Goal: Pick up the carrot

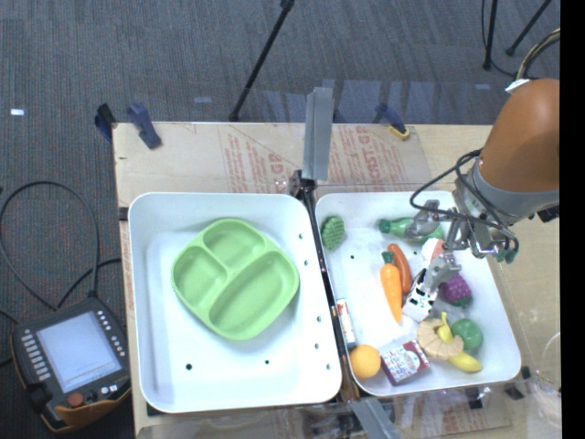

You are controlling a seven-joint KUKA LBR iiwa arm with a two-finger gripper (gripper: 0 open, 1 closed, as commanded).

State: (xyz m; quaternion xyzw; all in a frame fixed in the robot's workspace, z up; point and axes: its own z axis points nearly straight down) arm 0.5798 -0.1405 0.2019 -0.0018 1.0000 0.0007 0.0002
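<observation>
The carrot (391, 291) lies in the right bin (505, 337), left of the milk carton (420, 301). The hand (445, 262) hovers just right of it; I cannot tell its grip.

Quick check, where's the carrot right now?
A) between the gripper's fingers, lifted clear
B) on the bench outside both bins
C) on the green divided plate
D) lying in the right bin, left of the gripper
D: the carrot lies on the floor of the right bin, just left of the gripper, while the green plate sits in the left bin with no carrot on it.
</observation>
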